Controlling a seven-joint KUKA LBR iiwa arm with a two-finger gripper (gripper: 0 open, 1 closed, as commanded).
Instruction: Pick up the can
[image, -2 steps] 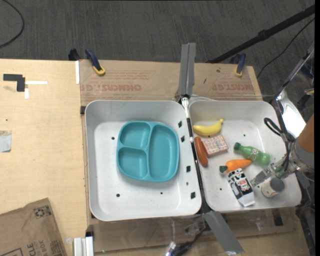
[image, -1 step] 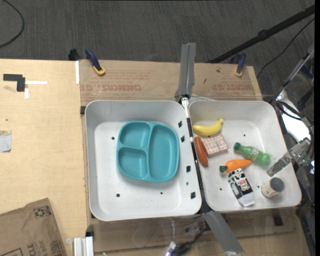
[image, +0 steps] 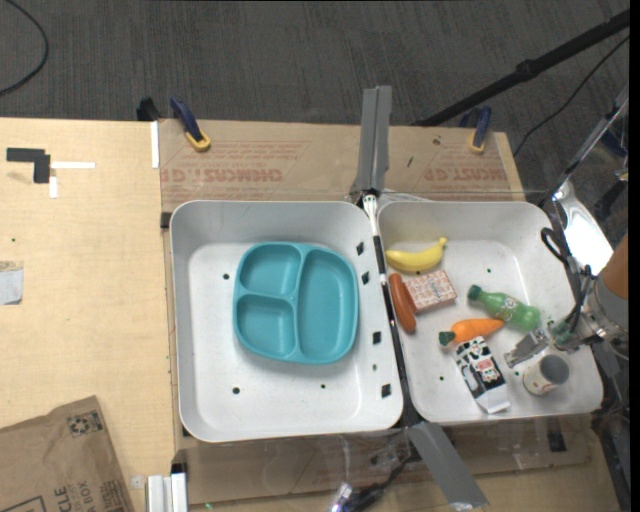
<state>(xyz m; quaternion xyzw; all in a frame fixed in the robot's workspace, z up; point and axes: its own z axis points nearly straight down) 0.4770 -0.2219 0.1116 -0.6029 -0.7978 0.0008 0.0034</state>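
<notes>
Camera view from above shows two shallow white bins side by side on a bench. At the lower right of the frame, the gripper (image: 537, 350) hangs low in the right bin (image: 500, 222), just beside the can (image: 546, 374), which stands upright near that bin's lower right corner with its open top facing up. Whether the jaws are spread or pressed together cannot be told from this angle, and nothing is seen between them. To do the pick well, the gripper should probably center over the can's rim and descend straight, keeping clear of the nearby black-and-white carton (image: 481, 371) and the bin wall. The right bin also holds a banana (image: 416, 256), a red sausage-shaped toy (image: 402, 301), a small pink patterned box (image: 432, 290), a green bottle (image: 506, 306) and an orange carrot (image: 472, 330). The left bin (image: 200, 300) holds a teal divided plate (image: 297, 302) with three compartments.
</notes>
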